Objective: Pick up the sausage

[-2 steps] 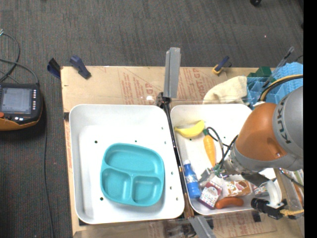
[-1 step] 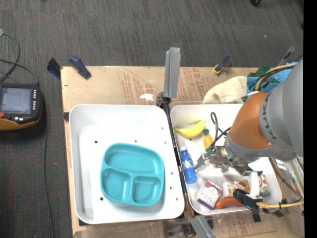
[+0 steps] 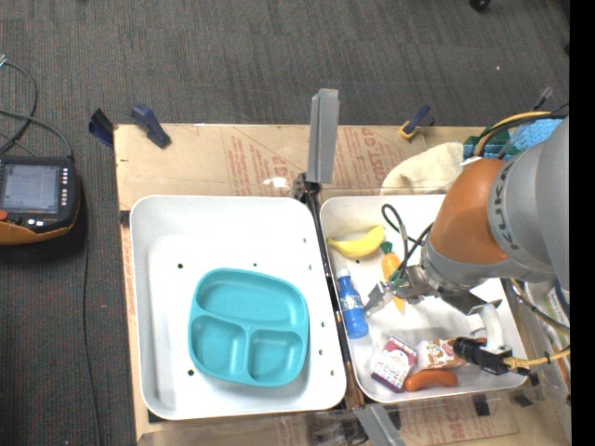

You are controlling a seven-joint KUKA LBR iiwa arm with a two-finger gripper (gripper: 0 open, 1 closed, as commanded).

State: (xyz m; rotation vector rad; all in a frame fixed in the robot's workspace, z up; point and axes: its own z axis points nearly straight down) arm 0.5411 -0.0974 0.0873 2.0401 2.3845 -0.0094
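While the hand [image 3: 390, 291] hovers, its grip state impossible to tell, over the right of two bins [image 3: 346, 214], one sausage [image 3: 430, 379] lies near that bin's front edge beside one box [image 3: 394, 362], with one banana [image 3: 357, 242], one bottle [image 3: 350, 307], and one tray [image 3: 249, 327] left.

Dark grey carpet floor [image 3: 214, 54] with a faint ribbed texture fills the top and left of the frame. At far left a handheld control pendant [image 3: 35, 198] with a small screen sits on the floor, thin black cables [image 3: 88, 342] trailing around it. The counter [image 3: 214, 161] is topped with brown printed cardboard, with blue clamps [image 3: 149, 124] at its upper edge. A chair caster [image 3: 480, 1] pokes in at upper right. Lighting is flat and even.
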